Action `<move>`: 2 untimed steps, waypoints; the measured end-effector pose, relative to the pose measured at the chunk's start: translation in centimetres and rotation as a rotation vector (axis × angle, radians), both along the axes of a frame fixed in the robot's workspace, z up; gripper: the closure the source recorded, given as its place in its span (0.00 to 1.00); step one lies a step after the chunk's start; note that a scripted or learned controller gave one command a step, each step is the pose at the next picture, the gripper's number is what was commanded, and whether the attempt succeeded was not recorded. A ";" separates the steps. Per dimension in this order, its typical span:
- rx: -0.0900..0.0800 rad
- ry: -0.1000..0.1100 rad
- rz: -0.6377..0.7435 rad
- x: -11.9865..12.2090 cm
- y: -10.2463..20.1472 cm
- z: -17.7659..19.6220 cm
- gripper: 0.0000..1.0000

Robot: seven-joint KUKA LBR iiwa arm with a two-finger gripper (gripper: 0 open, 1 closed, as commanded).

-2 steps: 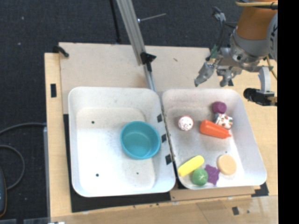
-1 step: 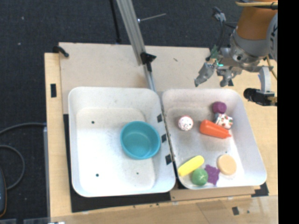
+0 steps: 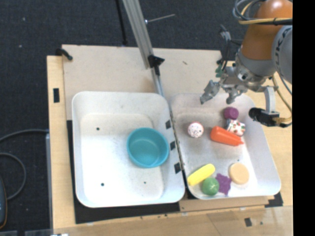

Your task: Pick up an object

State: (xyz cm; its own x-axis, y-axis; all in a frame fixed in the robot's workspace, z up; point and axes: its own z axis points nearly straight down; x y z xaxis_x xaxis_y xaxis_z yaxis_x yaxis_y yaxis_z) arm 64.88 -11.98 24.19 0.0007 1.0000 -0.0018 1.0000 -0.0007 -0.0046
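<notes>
Tool (image 3: pixel 219 95), fingers spread and holding nothing, hovers above your right bin; purple ball (image 3: pixel 230 113) lies just below it.

Robotics lab: plywood bench (image 3: pixel 108 68), 2 white bins (image 3: pixel 88 132), aluminium camera mast (image 3: pixel 138 28).
</notes>
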 end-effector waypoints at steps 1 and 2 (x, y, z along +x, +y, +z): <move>0.000 -0.001 -0.001 0.4 0.0 -4.3 0.00; 0.000 -0.001 -0.001 -0.1 0.2 -8.7 0.00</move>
State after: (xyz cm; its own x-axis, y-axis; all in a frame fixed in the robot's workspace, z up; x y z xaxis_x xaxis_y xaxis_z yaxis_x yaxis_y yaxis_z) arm 64.74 -11.78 15.46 0.0021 1.0000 -0.0017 1.0000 -0.0021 -0.0035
